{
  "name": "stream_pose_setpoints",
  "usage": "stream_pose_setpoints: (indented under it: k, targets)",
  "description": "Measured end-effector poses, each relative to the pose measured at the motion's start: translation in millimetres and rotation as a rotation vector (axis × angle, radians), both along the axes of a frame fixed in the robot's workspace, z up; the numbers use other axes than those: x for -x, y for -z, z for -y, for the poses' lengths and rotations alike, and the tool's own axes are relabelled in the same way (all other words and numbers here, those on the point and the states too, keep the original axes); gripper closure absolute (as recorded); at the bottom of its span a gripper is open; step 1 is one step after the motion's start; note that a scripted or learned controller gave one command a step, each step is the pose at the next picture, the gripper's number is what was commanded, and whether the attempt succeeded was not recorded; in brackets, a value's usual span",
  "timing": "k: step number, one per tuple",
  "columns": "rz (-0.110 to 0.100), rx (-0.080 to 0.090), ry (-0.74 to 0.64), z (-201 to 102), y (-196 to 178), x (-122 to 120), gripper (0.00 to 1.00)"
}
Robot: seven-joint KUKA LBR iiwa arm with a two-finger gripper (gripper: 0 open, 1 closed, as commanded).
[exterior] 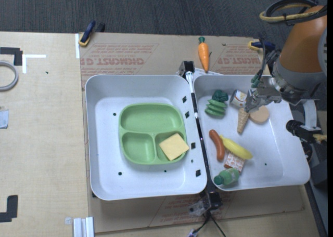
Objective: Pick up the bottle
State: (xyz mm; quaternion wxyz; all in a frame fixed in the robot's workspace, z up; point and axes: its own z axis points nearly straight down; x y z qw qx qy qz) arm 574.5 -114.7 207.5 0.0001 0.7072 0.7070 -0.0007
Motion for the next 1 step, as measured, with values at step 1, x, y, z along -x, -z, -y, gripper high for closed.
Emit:
stream_pose_setpoints:
  k: [1]
  targets:
    - [-0.001, -0.001, -0.062, -118.0, -41.4, 48.6, 1.0]
